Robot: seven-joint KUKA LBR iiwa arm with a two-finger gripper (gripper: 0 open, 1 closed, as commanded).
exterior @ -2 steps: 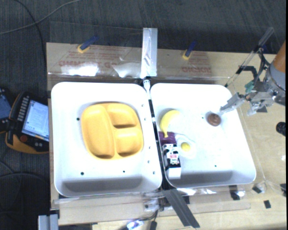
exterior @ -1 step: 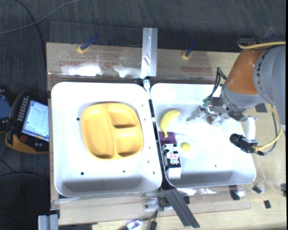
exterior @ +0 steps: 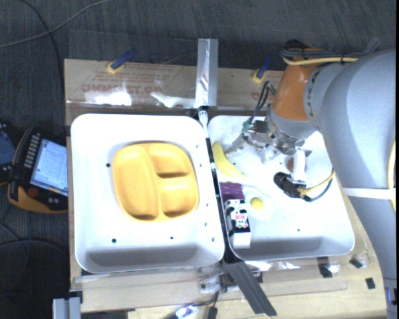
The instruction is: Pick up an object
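Observation:
In the right bin (exterior: 319, 234), a yellow banana (exterior: 225, 162) lies along the left wall. Below it are a purple packet (exterior: 232, 191) and a small black-and-white patterned box (exterior: 239, 218). A small yellow piece (exterior: 257, 203) rests on something white beside them. My gripper (exterior: 249, 140) is low over the bin's upper left part, just right of the banana's top end. The wrist's metal parts and the orange band (exterior: 289, 102) hide much of it. I see nothing clearly held.
The left bin (exterior: 93, 244) holds a yellow divided plate (exterior: 156, 180). A black cable with a plug (exterior: 287, 182) hangs from the wrist over the right bin. The grey arm (exterior: 362, 121) covers the bin's right side. A metal divider (exterior: 207, 72) stands behind the bins.

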